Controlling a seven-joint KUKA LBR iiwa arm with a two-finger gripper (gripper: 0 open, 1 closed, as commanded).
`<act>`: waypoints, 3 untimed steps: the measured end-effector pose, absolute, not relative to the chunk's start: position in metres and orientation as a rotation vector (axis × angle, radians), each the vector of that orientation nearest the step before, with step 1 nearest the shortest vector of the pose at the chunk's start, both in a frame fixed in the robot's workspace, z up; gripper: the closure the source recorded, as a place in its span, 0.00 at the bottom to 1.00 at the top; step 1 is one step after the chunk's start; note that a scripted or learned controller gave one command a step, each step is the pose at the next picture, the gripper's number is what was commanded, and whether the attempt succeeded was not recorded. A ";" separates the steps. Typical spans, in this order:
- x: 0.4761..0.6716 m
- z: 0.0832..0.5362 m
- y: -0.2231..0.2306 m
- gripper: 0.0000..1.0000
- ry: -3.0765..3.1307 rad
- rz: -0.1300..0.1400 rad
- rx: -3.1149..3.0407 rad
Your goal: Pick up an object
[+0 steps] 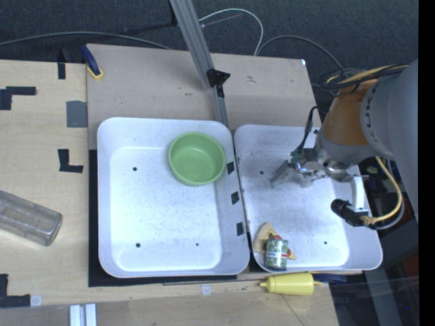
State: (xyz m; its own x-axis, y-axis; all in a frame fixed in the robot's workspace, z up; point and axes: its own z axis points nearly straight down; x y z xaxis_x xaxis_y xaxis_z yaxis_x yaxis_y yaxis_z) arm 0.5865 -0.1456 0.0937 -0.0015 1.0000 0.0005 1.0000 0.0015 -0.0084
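Mustard bottle [293, 284] noted on bench edge; can [276, 252] lodged in right bin's [340, 253] near-left corner.
Gripper [280, 175] is seen mid-bin, fingers splayed wide, nothing held; can is judged nearest target, toward the camera and slightly left; bowl [197, 158] sits in left bin.

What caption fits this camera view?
Pincer low over the right bin; green bowl in the left bin.
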 end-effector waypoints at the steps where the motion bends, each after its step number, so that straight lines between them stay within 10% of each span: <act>1: 0.587 0.089 -0.145 0.00 -2.224 0.002 -2.220; 2: 0.587 0.099 -0.145 1.00 -2.224 0.002 -2.218; 3: 0.588 0.161 -0.138 1.00 -2.227 -0.004 -2.222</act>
State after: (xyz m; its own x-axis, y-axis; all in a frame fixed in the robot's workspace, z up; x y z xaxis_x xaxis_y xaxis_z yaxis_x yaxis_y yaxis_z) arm 0.5883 -0.1380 0.1606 -0.0022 1.0000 -0.0008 1.0000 0.0022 0.0045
